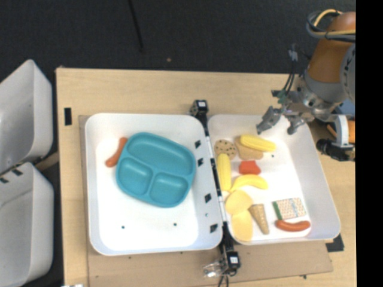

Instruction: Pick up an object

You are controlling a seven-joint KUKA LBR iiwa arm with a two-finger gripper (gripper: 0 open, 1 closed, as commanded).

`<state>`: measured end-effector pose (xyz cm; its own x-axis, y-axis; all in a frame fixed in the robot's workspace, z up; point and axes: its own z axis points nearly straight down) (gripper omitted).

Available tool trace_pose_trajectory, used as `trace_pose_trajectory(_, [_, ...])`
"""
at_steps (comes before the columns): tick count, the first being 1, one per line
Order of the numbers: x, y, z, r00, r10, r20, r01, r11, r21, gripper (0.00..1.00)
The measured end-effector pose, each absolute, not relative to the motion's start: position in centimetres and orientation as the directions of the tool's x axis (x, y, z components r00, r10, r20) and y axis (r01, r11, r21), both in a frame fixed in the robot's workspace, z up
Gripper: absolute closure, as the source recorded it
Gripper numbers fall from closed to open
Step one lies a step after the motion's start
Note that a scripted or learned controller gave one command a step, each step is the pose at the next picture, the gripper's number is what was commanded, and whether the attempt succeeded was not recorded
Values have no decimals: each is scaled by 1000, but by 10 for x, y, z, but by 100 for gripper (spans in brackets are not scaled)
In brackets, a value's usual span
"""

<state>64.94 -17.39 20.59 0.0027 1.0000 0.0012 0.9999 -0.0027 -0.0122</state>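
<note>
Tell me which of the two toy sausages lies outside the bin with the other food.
The orange-red sausage in the left bin, against the teal divided plate's left edge. The other sausage lies in the right bin's near corner.

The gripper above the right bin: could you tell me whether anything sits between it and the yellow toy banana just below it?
Nothing visible does. The gripper hangs open over the right bin's upper part, and the yellow toy banana lies just below and to its left, resting on a tan piece. Only bare bin floor separates them.

Even light, sl. soft focus
</note>
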Motion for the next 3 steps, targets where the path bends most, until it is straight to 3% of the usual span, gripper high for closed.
trace_pose_trajectory(1, [652, -173, 215, 1, 1000, -1, 1000, -1, 2, 0])
trace_pose_trajectory(3, [649, -172, 100, 1, 1000, -2, 1000, -1, -1, 0])
